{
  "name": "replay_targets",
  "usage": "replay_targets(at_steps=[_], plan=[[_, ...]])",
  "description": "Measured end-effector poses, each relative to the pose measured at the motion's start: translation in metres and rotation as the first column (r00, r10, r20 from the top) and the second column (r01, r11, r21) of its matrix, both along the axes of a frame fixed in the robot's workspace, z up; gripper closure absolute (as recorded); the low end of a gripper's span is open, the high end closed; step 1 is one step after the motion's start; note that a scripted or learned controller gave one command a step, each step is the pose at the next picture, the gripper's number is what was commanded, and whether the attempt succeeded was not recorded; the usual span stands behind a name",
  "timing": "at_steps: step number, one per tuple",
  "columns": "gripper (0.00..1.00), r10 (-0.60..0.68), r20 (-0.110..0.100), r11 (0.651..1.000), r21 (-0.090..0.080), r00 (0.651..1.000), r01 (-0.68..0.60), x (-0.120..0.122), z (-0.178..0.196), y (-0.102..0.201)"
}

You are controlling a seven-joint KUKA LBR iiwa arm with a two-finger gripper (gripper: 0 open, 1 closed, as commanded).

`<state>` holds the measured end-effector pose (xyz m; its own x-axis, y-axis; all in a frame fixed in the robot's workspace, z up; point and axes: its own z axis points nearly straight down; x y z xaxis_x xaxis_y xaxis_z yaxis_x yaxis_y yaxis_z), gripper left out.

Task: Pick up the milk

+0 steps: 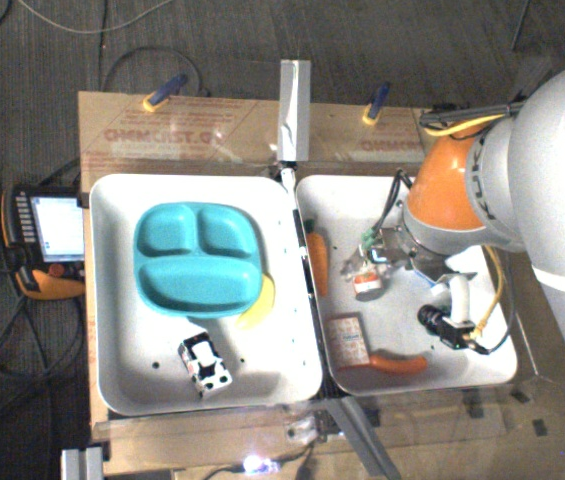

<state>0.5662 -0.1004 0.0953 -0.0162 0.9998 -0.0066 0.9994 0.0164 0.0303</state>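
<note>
Reaching into the right bin (502,368), your gripper (370,268) misses the milk (204,362), at 6 o'clock in the left bin (102,268); expect a wrong grab

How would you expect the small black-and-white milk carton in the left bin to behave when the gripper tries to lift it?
The milk carton looks boxy with flat faces, so it probably will not roll. It lies tilted on the left bin floor, so it may skid or twist if nudged. Being small, it is likely light, and thin walls could dent under a hard pinch.
</note>
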Motion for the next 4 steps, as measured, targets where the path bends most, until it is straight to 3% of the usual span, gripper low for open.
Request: replay_targets(at_steps=[1, 2, 3, 4], plan=[[1.0, -0.079, -0.01, 0.997, 0.005, 0.997, 0.079, 0.008, 0.0, 0.002], [1.0, -0.01, -0.023, 1.0, 0.005, 1.0, 0.01, -0.06, 0.002, 0.0], [1.0, 0.001, -0.006, 1.0, 0.002, 1.0, -0.001, -0.063, 0.0, 0.0], [1.0, -0.014, -0.008, 1.0, 0.002, 1.0, 0.014, -0.058, 0.0, 0.002]])
